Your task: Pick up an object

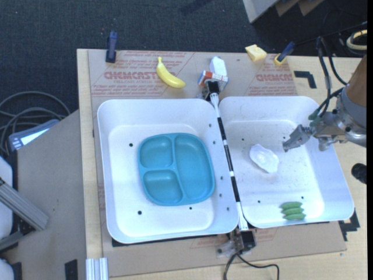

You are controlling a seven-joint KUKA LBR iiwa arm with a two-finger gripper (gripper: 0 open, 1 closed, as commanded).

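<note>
My gripper (308,137) hangs open, holding nothing, just right of the clear lump (264,158). I'm reaching; next I go down onto it.

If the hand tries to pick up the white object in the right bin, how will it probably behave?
The white object looks smooth and rounded, so it may slip from a pinch. It seems small, so probably light. It lies low on the right bin floor, so it looks more likely to slide than tip.

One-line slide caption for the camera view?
Grey arm's tool hovers over right white bin near a translucent white object and green pea pods.
</note>
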